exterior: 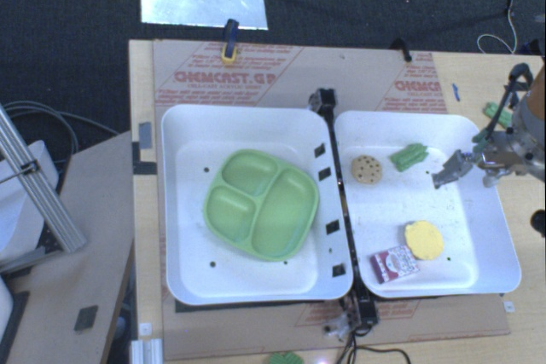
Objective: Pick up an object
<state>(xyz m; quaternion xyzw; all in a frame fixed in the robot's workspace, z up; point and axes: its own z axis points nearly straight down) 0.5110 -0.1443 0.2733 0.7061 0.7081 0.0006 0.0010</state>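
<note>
Bins [183,128] sat side by side on the bench, arm reaching in from the right.

Left bin held a green divided plate [261,205], lying flat near its middle. Right bin [503,264] held four items, well apart: a round cookie [368,170] by the left wall, a green piece [409,156] beside it, a small red-and-white packet [394,263] near the front, and a yellow disc [424,240] touching that packet. Gripper [450,170] hovered over the right bin, right of the green piece, with nothing between its fingers; I could not tell how wide they stood.
</note>
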